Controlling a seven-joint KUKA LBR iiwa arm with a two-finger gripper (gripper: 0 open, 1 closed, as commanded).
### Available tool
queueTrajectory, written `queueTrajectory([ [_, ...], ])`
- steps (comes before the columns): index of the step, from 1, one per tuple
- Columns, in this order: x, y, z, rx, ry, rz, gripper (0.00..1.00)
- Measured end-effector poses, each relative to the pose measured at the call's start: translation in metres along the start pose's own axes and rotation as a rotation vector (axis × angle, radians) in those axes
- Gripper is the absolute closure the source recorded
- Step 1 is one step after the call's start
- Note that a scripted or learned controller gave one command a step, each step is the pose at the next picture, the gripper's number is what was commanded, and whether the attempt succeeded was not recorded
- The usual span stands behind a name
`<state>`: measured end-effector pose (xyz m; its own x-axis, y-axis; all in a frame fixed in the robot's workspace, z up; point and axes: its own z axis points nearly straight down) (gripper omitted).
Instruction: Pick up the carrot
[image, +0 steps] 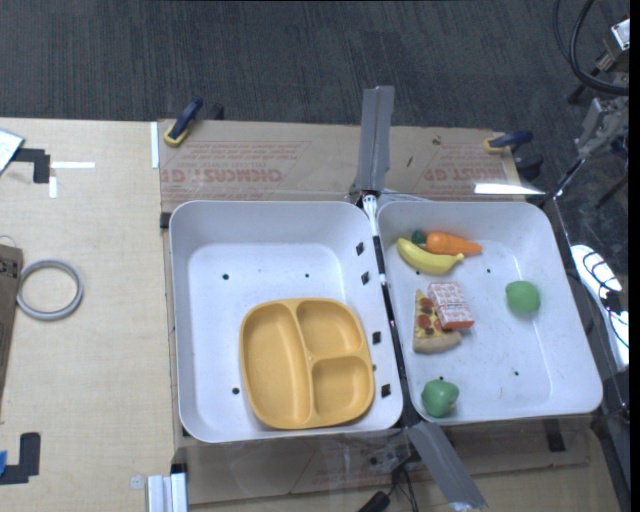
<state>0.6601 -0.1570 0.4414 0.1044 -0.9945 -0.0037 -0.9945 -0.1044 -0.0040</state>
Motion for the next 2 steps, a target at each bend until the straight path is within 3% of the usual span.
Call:
queueTrajectory([
  [1,0.048,0.005,0.0,-0.001,-0.001,-0.42,1.0],
  [2,0.014,0.002,0.001,-0.003,-0.001,-0.798,1.0],
])
